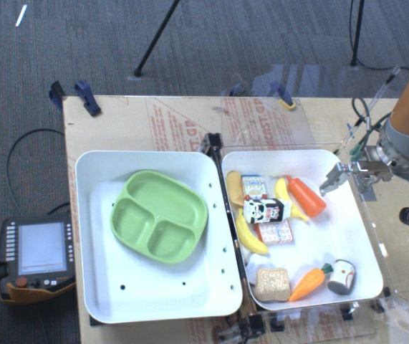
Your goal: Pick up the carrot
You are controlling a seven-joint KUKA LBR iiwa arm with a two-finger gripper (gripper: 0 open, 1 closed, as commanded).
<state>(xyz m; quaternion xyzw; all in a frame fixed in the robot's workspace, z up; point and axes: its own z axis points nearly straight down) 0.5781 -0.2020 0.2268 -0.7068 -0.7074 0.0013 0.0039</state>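
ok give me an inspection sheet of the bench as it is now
surface: bench bears a left bin and a right bin side by side
job's things: carrot lies near the right bin's front edge, untouched, between a cracker and a mouse toy
clutter: green plate in the left bin; bananas, milk carton, orange bottle and small boxes in the right bin
grippers: gripper hangs over the right bin's far right side, well back from the carrot, holding nothing
cables: wires by the wrist; black cord on the floor
surroundings: pendant left of the bench, tripod legs behind, clamps on the bench edge
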